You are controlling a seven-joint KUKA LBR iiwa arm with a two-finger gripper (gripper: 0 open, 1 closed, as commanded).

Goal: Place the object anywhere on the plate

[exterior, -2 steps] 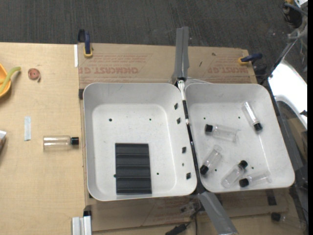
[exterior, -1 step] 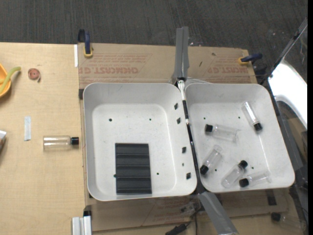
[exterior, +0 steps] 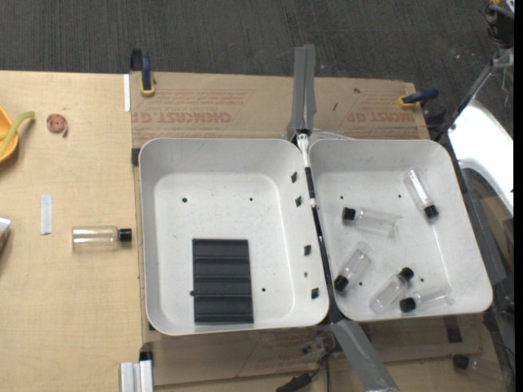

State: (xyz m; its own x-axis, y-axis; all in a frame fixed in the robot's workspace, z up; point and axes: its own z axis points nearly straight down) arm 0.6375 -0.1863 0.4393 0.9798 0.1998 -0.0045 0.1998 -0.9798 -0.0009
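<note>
A black ribbed plate lies flat on the floor of the left bin, near its front edge. Several clear vials with black caps lie scattered in the right bin. One vial lies near the back right. Another vial rests near the middle left. A third vial is tilted toward the front left. Two more vials lie close together at the front, one in front of the middle and one against the front wall.
On the wooden bench left of the bins lie a stray vial, a small white strip, a pink disc and part of an orange bowl. Clamps hold the cardboard behind the bins.
</note>
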